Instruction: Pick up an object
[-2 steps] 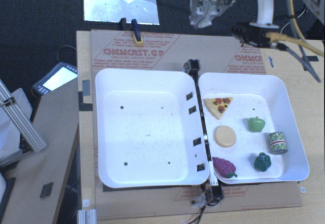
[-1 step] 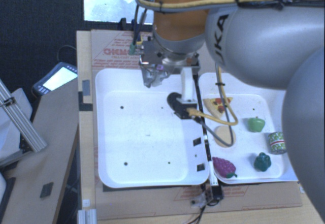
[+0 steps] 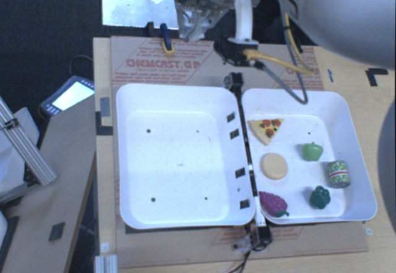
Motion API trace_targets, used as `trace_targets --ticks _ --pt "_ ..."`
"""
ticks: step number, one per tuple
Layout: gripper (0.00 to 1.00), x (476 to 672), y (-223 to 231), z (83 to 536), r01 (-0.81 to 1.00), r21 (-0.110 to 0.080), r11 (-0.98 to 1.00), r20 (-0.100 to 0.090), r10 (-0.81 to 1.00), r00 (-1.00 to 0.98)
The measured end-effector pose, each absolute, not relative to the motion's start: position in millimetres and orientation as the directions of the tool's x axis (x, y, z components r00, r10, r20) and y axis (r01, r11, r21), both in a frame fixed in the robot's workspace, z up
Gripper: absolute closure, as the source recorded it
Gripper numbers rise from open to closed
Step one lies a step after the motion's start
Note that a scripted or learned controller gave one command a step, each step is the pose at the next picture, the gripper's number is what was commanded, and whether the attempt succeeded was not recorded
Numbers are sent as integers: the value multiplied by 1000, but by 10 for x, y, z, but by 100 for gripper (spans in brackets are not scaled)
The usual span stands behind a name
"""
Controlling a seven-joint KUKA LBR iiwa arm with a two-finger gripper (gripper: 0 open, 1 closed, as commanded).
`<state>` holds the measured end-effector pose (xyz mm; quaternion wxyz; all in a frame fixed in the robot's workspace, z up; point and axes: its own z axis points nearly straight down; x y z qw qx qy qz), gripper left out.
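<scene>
- Two shallow white bins sit side by side on the bench, and the left bin [image 3: 176, 154] shows bare white floor with a few small dark dots.
- Above it, at about 12 o'clock in the view, the gripper [image 3: 197, 24] hangs over the cardboard sheet [image 3: 167, 62] behind the bins, well apart from every object — whether its fingers are spread or closed cannot be told from here, and nothing can be seen between them.
- A yellow cable [image 3: 278, 62] runs from the black fitting beside the gripper toward 3 o'clock.
- The right bin [image 3: 359, 160] holds all the objects, loosely spread.
- A pizza slice [image 3: 266, 129] lies at 11 o'clock in that bin, near the divider.
- A round tan piece [image 3: 275, 166] sits just below the slice, near the bin's middle.
- A purple bunch of grapes [image 3: 273, 203] lies at 7 o'clock, close to the front corner.
- A green apple [image 3: 312, 151] rests at 2 o'clock from the tan piece.
- A dark green vegetable [image 3: 319, 197] sits at 5 o'clock in the bin.
- A small can with a green label [image 3: 338, 174] lies on its side at 3 o'clock, near the right wall — between apple and vegetable, further right.
</scene>
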<state>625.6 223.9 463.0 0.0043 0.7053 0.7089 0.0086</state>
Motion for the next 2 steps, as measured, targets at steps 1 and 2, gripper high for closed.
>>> trace_targets --ticks 1,2 --pt "100 5814 2243 5032 1000 5 6 3 1000 -6" --pt "100 6120 2347 4493 1000 -1 2 -1 1000 -2"
